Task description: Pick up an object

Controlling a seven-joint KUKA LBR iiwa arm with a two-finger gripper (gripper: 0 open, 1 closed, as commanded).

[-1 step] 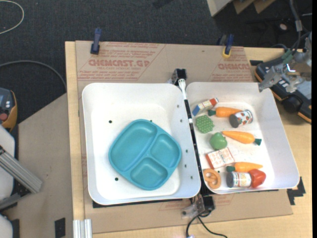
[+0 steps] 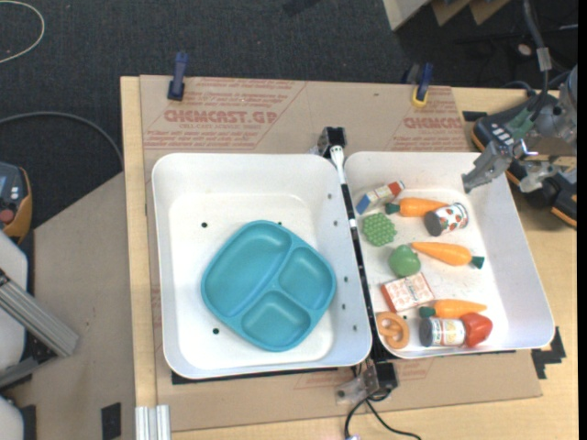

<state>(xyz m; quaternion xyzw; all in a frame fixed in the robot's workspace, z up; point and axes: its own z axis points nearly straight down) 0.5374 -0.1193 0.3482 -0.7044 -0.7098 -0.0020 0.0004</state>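
Closest to me, at the near edge of the right bin (image 2: 525, 287), a pretzel (image 2: 392, 328) lies in the corner beside a small jar with a white label (image 2: 442, 331), and a red pepper (image 2: 476, 324) touches the jar's right side. Just behind them an orange carrot (image 2: 451, 308) lies flat, and to its left sits a small red-and-white box (image 2: 407, 292). Further in, a green round fruit (image 2: 404, 260) rests near the divider, with a second carrot (image 2: 445, 253) stretched out to its right, green tip pointing right. Behind that, a bumpy green piece (image 2: 378, 229) sits by the bin's left wall, a third carrot (image 2: 419, 206) lies beyond it, and a little can with a red-and-white pattern (image 2: 450, 216) touches that carrot's right end. A small white tube with red and blue ends (image 2: 380, 194) lies tilted at the far left of this bin.

The left bin (image 2: 179, 273) holds a teal divided plate (image 2: 268, 285), turned at an angle.

At the far right, the gripper (image 2: 478, 175) hangs over the right bin's back corner, well apart from all the objects. Its grey fingers point down and left; from here I cannot tell whether they are apart or together, and nothing shows between them
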